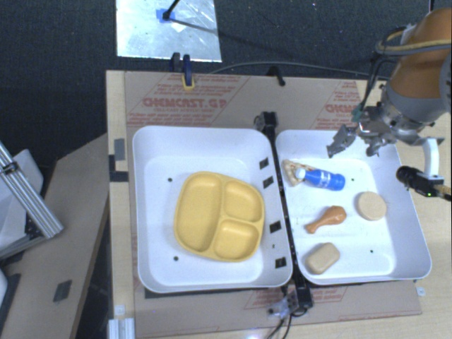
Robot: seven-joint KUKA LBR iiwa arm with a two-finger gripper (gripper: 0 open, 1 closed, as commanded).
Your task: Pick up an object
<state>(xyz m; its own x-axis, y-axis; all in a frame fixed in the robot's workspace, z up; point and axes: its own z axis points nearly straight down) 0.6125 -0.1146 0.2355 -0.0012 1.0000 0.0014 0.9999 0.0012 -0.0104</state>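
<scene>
Tan oval bun, orange drumstick beside.

Dark speckled floor around a tan bench. Cardboard sheet with red print lies on the bench top. Shiny foil square on the floor at top. Aluminium rail juts in at left. Light even, overhead.
</scene>
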